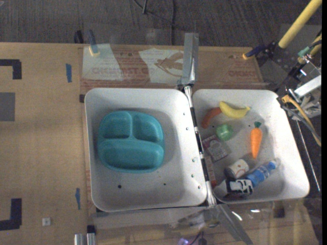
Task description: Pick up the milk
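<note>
- The milk [240,186] appears to be the small black-and-white carton lying in the near part of the right bin [286,185], close to that bin's near-left corner; it is too small to read any label.
- A clear water bottle [263,172] with a blue label lies at a slant just right of the milk, its near end touching or almost touching the carton.
- A short pale can [237,167] lies just beyond the milk, on its side.
- A small brownish box [217,149] lies further back, near the wall shared with the left bin.
- A carrot [256,141] lies near the middle of the right bin, its green top pointing to the far side.
- A green rounded item [224,132] sits left of the carrot, apart from it.
- A banana [234,110] lies at the far side, with an orange-red item [210,117] just to its left.
- The left bin [102,188] holds a teal divided plate [131,140], well apart from the milk.
- Both bins rest on a brown bench [41,137] marked with black and blue tape.
- Rig hardware [301,80] with cables sits beyond the far-right corner of the right bin, well apart from the milk.
- Whether the fingers of the gripper are spread or pressed together cannot be told from this clutter; nothing touches the milk from above.
</note>
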### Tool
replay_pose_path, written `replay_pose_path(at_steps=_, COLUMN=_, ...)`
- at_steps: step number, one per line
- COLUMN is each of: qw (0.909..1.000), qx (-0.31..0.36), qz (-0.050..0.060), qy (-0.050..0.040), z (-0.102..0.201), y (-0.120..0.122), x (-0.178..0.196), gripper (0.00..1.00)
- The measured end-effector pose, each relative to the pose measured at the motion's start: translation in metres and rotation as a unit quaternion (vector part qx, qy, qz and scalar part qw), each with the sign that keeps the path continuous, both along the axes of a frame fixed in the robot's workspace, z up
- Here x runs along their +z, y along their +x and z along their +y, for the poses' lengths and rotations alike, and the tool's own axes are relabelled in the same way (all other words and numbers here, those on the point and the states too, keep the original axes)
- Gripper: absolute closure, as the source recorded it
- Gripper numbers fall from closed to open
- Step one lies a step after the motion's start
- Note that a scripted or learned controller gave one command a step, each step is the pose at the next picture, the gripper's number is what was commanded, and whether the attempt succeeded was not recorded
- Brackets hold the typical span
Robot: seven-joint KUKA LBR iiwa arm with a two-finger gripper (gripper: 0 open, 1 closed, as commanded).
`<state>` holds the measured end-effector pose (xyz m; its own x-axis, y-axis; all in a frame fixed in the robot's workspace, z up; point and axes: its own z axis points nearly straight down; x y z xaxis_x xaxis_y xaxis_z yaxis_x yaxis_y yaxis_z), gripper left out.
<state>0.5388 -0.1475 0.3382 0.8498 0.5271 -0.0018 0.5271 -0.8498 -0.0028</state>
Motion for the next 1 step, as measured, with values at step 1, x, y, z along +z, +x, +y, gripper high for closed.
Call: replay_pose_path(at_steps=1, qw=0.9981, qx=0.062, qz=0.000, qy=0.0002, z=-0.0471, y=-0.0045, x=-0.0692, gripper=1.00)
